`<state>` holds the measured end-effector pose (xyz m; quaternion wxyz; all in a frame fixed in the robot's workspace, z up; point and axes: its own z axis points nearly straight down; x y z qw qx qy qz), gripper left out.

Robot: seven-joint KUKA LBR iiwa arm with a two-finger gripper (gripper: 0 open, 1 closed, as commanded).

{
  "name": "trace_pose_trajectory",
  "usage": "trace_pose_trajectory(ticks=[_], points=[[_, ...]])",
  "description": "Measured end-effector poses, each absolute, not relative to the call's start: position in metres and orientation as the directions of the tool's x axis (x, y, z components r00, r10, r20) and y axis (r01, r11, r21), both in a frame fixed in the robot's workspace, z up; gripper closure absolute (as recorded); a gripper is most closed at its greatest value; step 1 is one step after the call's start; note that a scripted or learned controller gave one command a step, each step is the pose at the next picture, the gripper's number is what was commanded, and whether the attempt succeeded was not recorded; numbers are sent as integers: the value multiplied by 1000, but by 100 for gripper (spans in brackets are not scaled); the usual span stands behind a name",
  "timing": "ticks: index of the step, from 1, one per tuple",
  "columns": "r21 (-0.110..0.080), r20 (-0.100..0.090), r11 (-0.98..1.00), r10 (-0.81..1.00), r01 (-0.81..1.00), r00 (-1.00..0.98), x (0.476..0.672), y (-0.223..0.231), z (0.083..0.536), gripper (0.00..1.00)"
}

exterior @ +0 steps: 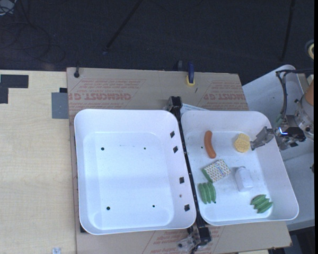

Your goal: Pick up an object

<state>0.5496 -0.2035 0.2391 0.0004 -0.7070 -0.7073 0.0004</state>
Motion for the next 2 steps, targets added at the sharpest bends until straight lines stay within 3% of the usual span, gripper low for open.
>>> trace_pose_trajectory(ticks=[1, 2], points=[[-2, 1, 1, 1000, 1000, -1, 550, -204, 249, 100], [9, -2, 4, 1000, 1000, -4, 589, -184, 344, 100]])
